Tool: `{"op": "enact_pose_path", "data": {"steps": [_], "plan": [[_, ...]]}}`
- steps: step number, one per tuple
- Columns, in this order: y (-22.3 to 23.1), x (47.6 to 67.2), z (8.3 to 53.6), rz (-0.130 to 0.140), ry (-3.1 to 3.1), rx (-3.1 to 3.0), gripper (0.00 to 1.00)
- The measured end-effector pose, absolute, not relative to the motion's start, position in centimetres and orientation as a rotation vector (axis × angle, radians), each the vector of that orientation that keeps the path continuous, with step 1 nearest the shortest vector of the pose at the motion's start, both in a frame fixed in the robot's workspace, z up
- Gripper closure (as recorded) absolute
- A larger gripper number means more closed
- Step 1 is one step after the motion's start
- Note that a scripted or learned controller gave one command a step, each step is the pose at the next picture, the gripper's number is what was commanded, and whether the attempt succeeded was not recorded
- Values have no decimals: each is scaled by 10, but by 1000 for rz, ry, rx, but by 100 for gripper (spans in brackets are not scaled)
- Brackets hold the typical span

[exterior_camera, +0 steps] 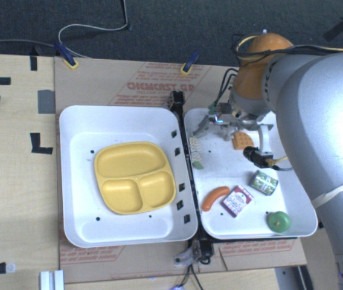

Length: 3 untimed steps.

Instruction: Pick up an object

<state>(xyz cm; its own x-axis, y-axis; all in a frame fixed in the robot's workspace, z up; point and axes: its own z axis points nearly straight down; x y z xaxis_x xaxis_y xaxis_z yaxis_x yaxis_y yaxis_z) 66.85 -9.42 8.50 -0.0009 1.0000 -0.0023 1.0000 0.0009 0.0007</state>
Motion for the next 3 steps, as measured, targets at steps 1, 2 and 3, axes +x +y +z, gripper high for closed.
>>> {"op": "enact_pose_path", "data": {"steps": [1, 2, 3], "plan": [[-106, 669, 85, -1, 2222, 2218, 0], [-116, 669, 85, -1, 2222, 2218, 0], [-116, 669, 96, -3, 2223, 2215, 100]]}}
